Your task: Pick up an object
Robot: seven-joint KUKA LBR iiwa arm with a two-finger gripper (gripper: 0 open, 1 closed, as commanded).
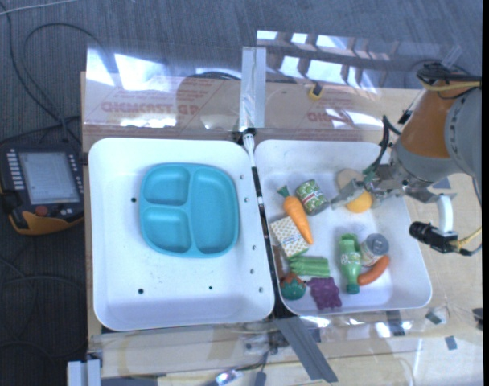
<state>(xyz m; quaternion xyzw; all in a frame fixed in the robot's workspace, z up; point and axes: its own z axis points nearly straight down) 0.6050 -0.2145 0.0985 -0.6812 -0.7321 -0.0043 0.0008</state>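
Observation:
The right bin [408,244] holds several toy foods. Among them are an orange carrot [297,219], a green can [311,197], a checkered cracker block [285,235], a green bottle [348,262], purple grapes [326,293] and a red-orange pepper [374,271]. My gripper [361,190] hangs low over the bin's upper middle. A yellow lemon-like piece [359,203] lies directly beneath it, touching or nearly touching. Whether the piece is gripped cannot be told from this angle.
The left bin [112,248] carries a blue divided plate [188,209]. A grey round lid [376,244] and green beans [309,265] lie among the toys. A teach pendant [37,190] rests on the floor at left. Cables hang by the arm [437,131].

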